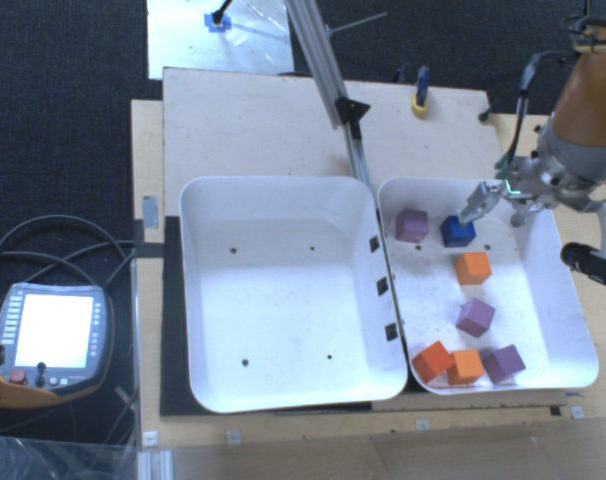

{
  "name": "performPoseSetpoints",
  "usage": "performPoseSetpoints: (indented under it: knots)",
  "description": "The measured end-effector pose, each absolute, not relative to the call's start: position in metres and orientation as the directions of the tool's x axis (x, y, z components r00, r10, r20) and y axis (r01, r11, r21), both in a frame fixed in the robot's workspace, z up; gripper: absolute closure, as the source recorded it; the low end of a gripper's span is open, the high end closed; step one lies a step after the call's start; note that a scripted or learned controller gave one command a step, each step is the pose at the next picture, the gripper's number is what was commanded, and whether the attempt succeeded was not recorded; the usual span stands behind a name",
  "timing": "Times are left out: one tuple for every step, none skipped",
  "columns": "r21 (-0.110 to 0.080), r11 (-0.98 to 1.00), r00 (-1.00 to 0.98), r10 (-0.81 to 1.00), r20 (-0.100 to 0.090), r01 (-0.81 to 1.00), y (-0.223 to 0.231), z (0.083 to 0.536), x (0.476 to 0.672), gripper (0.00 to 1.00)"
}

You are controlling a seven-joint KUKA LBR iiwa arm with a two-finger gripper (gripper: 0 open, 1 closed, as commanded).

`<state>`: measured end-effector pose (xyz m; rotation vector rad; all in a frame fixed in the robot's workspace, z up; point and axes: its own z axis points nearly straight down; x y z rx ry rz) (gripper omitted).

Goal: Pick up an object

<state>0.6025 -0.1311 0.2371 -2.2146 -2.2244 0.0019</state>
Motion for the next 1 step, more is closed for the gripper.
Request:
performPoseSetpoints:
  knots:
    - [0.001,0.004,-0.004,1.000,0.000,1.000,-0.1312,0.2393,0.6033,0.00]
